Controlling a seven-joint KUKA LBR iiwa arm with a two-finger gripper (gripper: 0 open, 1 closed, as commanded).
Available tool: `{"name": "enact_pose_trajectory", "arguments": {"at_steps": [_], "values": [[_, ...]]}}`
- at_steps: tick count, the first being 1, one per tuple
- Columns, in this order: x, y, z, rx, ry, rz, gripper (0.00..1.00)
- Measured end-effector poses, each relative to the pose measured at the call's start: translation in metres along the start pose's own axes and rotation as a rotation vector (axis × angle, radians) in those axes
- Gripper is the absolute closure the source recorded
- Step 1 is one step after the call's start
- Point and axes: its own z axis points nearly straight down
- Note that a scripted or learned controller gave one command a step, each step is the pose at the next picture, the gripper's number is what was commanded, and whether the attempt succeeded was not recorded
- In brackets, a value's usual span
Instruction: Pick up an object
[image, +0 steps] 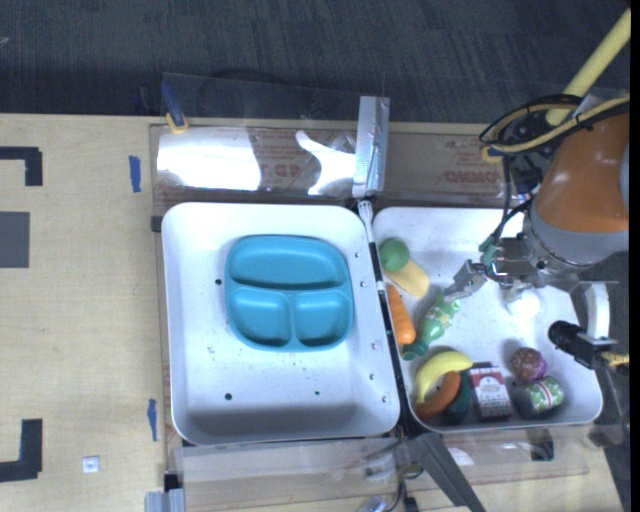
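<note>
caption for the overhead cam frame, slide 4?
Arm's gripper hovers over toy food in the right bin; blue divided plate sits in the left bin.

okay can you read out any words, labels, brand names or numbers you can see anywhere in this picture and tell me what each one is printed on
Nothing here can be read with certainty.
Cardboard strip behind the right bin: reddish printed lettering, too blurred to read.
Cardboard under the clear plastic behind the left bin: reddish print, washed out by glare.
Small red and white box in the right bin: a label, too small to read.
Round green item beside it: printed wrap, illegible.
</note>
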Motion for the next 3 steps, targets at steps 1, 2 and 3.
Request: {"name": "enact_pose_trajectory", "arguments": {"at_steps": [1,2,3], "values": [[0.004,0.035,0.111,-0.011,-0.003,-0.003,0.0],[0.004,0.036,0.1,-0.017,-0.003,0.0,1.0],[0.077,0.043,-0.042,-0.013,0.0,-0.029,1.0]]}}
